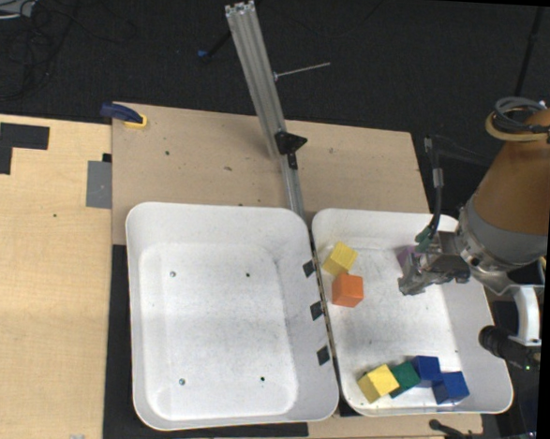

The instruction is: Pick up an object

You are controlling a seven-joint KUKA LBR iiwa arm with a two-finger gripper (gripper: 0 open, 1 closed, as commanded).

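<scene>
The grey arm's jaws (419, 277) hang low over the right shallow white plastic bin (387, 233), right of centre frame; whether they are spread, I cannot tell. A yellow cube (341, 257) and orange cube (347, 289) lie to their left, touching neither.

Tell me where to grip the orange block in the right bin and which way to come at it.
Probably best from straight above, closing on two opposite flat side faces of the orange block. It is a small cube lying flat on the right bin floor. The yellow block sits close at its upper left, so choose the pair of faces away from it. The gripper hangs to its right.
</scene>
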